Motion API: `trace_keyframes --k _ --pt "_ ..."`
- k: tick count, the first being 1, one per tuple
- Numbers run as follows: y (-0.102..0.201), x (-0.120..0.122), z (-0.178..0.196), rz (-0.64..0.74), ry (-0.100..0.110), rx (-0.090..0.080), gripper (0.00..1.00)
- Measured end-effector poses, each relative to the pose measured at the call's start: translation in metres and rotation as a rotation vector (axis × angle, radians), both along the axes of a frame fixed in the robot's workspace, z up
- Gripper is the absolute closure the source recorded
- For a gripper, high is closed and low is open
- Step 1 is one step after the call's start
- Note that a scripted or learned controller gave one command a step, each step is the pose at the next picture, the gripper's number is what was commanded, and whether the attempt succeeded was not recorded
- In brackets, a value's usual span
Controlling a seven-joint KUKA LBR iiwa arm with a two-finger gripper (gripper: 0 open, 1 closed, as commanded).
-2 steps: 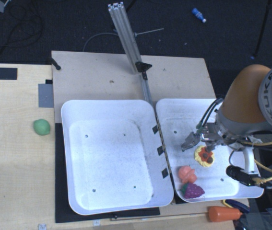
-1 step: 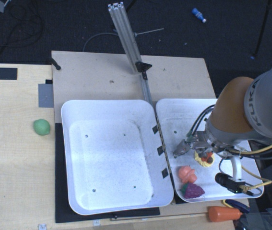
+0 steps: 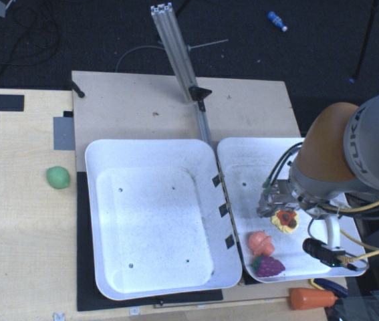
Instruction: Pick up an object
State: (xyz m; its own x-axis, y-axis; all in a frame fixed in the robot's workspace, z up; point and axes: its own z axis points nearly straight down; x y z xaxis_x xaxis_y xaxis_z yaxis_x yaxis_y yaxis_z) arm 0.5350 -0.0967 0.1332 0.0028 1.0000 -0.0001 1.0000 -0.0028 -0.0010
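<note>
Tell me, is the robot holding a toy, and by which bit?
Can't tell: the gripper is right over the yellow-and-red toy, hiding any grip.

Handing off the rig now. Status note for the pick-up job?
Gripper: low in the right bin, right at the yellow-and-red toy. I cannot tell whether it has a grip on it.
Other things in that bin: pink toy and purple toy, near the front edge. A green ball sits on the bench outside the bins.
Done: no lift confirmed.
Left: secure one object and raise it.
</note>
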Motion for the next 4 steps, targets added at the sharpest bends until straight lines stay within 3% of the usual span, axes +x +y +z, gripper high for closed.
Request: trace_keyframes --k 3,4 --pt "-0.01 0.005 0.149 0.002 -0.005 0.0 1.0" --pt "0.046 0.01 0.135 0.006 0.0 0.001 1.0"
